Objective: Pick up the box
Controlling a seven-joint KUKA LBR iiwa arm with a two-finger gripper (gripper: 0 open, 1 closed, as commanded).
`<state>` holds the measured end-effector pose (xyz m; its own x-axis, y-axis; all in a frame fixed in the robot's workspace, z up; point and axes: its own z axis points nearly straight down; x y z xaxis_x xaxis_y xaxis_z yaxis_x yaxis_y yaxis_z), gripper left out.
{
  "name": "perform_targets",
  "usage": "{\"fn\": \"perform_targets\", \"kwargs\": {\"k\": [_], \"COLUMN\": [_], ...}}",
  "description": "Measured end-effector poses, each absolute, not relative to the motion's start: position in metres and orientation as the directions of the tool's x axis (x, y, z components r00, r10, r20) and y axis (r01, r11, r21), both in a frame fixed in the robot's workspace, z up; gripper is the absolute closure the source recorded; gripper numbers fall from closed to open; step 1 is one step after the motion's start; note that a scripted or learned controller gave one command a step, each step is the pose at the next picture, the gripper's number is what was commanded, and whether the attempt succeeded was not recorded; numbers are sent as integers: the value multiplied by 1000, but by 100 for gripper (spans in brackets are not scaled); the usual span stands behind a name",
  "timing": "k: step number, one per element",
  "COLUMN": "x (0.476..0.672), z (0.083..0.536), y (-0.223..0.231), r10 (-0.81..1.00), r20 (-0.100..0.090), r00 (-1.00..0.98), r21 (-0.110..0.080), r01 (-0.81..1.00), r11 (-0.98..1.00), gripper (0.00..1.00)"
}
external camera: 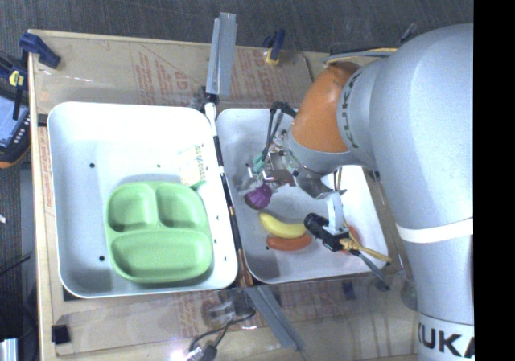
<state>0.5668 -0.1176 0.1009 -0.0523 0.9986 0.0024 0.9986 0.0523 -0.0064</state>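
Box [191, 165]: a small pale box is seen in the left bin [72, 130], leaning by the wall next to the right bin [233, 130], just above the green tray [158, 232].
Claw [269, 168]: it is held low in the right bin, near a purple thing [257, 197]. Whether it is released or clenched cannot be told.
Right bin: a banana [282, 225] and a red thing [288, 243] are seen touching.

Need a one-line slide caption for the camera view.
Arm's gripper low in right bin near purple item, banana; box and green tray in left bin.
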Motion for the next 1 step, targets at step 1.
{"fn": "perform_targets", "kwargs": {"k": [1], "x": [564], "z": [192], "y": [-23], "r10": [1000], "r20": [2], "r00": [-24], "r21": [-3], "r01": [1000], "r11": [24], "gripper": [100]}}
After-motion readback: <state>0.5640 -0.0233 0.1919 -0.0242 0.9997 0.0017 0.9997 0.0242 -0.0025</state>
